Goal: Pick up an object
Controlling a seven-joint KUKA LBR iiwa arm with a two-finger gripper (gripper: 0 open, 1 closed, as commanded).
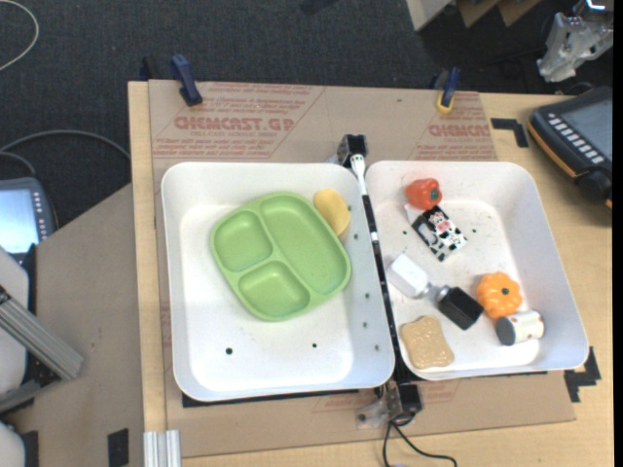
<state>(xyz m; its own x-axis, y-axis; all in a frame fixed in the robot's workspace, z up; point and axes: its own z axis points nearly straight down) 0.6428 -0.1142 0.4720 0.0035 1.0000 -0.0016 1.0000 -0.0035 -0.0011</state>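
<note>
The claw [569,39] is well apart from the orange pumpkin [498,295]; its opening I cannot tell. The pumpkin lies in the nearer bin [545,222].

two white bins on the bench: left bin [185,261], right bin [545,232].

left bin count: 2 items.
- one green divided plate [280,256], three compartments
- one yellow piece [333,209], touching the plate's far right edge

right bin count: 7 items.
- one red-orange tomato-like toy [422,193]
- one black-and-white patterned block [439,233]
- one white block [408,274]
- one black block [458,307]
- one orange pumpkin-like toy [498,294]
- one white-and-grey cylinder [520,328]
- one tan bread slice [426,342]

total loose items: 9.
</note>
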